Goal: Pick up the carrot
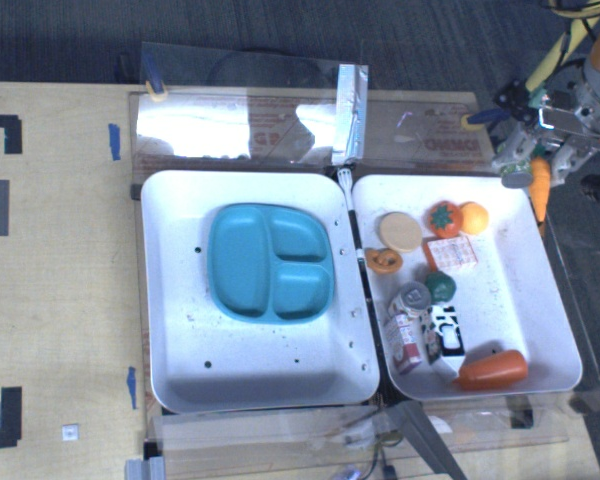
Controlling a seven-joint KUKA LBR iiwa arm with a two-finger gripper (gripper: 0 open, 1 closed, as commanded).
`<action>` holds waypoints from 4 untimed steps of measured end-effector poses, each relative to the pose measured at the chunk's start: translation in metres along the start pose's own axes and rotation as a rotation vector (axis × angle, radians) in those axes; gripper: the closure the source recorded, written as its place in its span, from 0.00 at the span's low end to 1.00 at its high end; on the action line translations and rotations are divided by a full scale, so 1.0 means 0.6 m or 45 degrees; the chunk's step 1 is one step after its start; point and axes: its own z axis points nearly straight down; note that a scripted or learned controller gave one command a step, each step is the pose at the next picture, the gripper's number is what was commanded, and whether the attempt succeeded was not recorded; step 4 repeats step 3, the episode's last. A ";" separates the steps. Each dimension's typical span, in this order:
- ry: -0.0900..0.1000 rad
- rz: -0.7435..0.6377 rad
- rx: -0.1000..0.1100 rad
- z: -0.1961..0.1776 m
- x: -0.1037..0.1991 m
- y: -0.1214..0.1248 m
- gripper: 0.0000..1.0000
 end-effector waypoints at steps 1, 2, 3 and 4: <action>0.001 -0.292 -0.005 0.043 0.111 -0.021 1.00; 0.000 -0.291 -0.012 0.023 0.110 -0.020 1.00; -0.001 -0.510 -0.008 0.016 0.166 -0.076 1.00; -0.001 -0.510 -0.008 0.016 0.166 -0.076 1.00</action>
